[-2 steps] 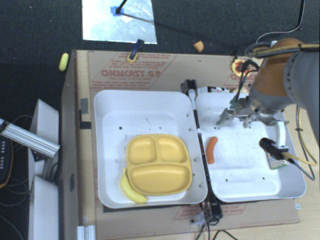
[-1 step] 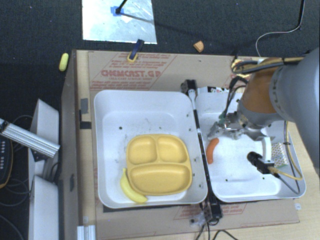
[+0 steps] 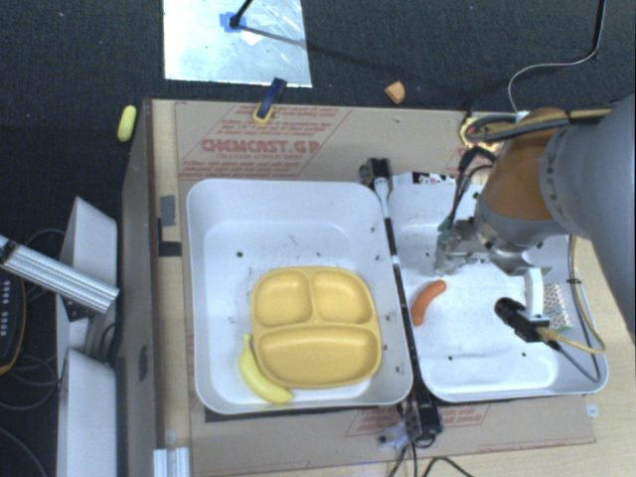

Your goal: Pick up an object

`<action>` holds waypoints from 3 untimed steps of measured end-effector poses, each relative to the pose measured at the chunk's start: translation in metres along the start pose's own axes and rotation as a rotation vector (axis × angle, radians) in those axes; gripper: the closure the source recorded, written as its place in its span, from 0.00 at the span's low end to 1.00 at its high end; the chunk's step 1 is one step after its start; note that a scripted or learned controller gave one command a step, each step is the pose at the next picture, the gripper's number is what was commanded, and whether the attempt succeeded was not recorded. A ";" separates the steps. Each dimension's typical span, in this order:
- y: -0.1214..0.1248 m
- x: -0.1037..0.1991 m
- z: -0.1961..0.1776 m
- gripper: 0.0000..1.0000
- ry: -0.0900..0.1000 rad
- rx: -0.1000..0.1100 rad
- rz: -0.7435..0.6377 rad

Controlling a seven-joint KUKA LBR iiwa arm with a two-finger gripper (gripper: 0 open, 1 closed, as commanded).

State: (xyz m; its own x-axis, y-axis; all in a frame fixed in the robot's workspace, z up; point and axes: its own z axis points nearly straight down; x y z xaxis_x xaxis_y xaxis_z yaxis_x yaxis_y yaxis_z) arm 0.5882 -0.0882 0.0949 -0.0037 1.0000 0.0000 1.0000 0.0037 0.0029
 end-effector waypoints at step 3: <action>-0.016 0.004 -0.001 1.00 0.000 0.001 0.002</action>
State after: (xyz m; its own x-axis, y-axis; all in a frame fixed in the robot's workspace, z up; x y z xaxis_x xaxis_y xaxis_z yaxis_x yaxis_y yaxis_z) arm 0.5724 -0.0838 0.0961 -0.0019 1.0000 0.0003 1.0000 0.0019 0.0017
